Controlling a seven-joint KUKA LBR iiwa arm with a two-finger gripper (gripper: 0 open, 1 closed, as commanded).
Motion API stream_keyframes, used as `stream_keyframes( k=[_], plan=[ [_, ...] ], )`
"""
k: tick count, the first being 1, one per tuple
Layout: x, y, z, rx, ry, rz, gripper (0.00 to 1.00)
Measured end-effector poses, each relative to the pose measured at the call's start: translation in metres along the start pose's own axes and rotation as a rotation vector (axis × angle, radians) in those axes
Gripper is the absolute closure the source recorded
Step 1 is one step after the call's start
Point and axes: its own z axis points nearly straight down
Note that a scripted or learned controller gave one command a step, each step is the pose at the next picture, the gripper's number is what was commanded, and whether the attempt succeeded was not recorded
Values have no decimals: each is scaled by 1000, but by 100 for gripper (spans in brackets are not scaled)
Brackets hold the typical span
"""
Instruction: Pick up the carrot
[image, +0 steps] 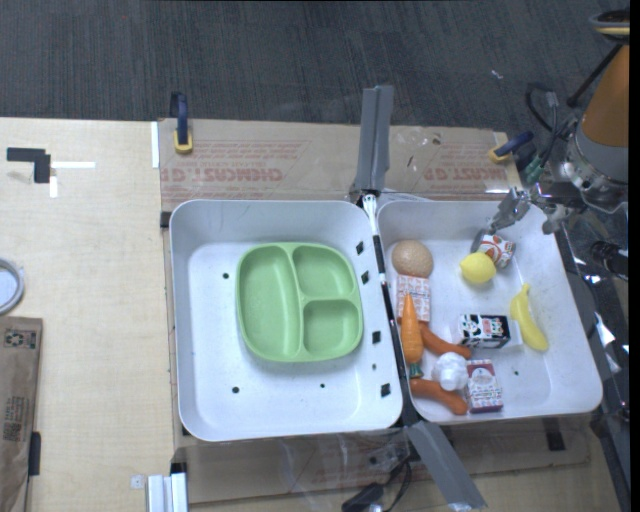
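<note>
Carrot: slim, orange, tapered, lying lengthwise at the right bin's left wall, beside a brown egg and milk carton. Gripper at far right; jaw state cannot be told.

The arm is cut off by the frame at two o'clock. The gripper is too small to read. At nine o'clock, a tape roll and brown bag are clipped by the edge.

Dark grey carpet floor beyond pale wooden bench
</note>
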Motion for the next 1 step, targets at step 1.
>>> stream_keyframes(
  k=[1],
  plan=[
    [73,-29,102,-1,0,-183,0]
  ],
)
